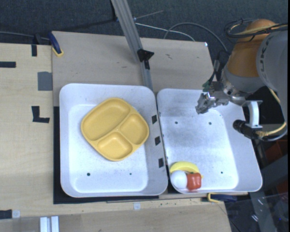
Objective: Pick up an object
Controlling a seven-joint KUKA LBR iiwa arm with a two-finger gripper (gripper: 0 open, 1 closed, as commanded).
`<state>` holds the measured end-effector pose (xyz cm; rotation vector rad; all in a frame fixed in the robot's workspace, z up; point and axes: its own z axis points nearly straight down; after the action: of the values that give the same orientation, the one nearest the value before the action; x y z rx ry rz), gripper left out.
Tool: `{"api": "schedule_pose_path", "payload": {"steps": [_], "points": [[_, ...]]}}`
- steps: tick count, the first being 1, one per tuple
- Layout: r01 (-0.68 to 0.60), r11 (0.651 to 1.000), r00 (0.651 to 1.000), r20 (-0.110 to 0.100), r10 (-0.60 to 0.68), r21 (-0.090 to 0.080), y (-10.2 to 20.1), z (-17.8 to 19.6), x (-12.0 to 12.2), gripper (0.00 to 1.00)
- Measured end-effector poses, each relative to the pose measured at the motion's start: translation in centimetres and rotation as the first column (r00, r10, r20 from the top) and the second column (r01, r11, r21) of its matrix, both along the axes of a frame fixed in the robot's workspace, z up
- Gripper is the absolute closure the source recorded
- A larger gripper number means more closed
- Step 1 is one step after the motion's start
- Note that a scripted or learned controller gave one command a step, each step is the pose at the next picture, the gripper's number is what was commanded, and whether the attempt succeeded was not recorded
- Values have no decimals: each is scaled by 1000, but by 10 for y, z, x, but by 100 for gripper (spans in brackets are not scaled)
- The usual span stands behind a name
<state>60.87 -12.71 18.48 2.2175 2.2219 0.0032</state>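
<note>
A small yellow, white and red toy (185,176) sits at the lower-left corner of the right bin (232,178); I'd steer the hand (203,105), grip state unreadable, squarely down over it.

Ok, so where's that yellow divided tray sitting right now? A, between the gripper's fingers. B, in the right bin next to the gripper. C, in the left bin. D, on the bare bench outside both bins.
C: the yellow divided tray lies flat on the floor of the left bin, while the gripper hangs over the far end of the right bin, well apart from it.
</note>
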Motion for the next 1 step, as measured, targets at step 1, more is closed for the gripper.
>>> {"api": "schedule_pose_path", "payload": {"steps": [1], "points": [[-1,1000,1000,2,1,0,11,56,1,100]]}}
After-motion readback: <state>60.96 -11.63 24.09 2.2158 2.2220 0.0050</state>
